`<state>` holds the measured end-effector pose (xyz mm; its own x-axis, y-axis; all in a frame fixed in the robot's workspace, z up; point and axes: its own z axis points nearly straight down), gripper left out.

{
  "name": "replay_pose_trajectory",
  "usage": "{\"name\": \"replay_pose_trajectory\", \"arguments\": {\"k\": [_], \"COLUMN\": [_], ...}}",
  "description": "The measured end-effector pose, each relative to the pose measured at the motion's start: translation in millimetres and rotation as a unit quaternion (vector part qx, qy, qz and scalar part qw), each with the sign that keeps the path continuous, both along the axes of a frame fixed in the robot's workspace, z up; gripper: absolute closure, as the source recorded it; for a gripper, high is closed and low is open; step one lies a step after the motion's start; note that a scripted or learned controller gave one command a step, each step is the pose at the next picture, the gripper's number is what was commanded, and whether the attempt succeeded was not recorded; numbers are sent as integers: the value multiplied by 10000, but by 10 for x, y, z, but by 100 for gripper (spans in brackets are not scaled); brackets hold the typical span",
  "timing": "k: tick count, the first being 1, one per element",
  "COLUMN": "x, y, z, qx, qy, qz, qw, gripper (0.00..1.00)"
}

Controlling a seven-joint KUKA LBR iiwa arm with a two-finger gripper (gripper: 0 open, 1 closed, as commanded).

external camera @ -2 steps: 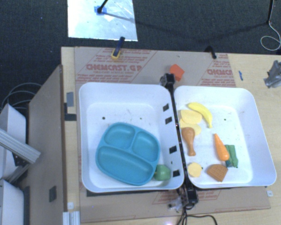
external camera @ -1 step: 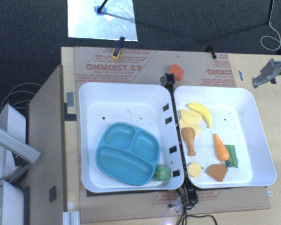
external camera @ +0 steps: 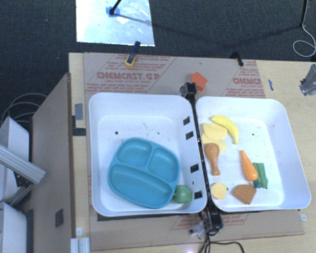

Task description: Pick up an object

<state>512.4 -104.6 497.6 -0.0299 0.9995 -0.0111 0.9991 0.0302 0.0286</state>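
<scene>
While toy food (external camera: pixel 226 152) fills one bin, jaws (external camera: pixel 312 82) hover far right.

Lab bench (external camera: pixel 163 70), white bins (external camera: pixel 142 101), cables (external camera: pixel 305 41)

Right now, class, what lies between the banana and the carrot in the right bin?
Bare white bin floor separates the banana from the carrot, seen in the overhead camera view.

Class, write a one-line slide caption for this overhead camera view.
Blue tray and green ball in left bin; toy foods in right bin.
</scene>
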Motion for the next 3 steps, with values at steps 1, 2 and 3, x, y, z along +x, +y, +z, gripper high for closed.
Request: {"name": "replay_pose_trajectory", "arguments": {"k": [1, 2, 3], "x": [-1, 5, 5], "y": [0, -6, -5], "z": [-2, 114, 111], "qx": [0, -12, -10], "qy": [3, -23, -19], "qz": [-1, 19, 19], "qw": [10000, 10000, 10000], "gripper": [0, 100, 0]}}
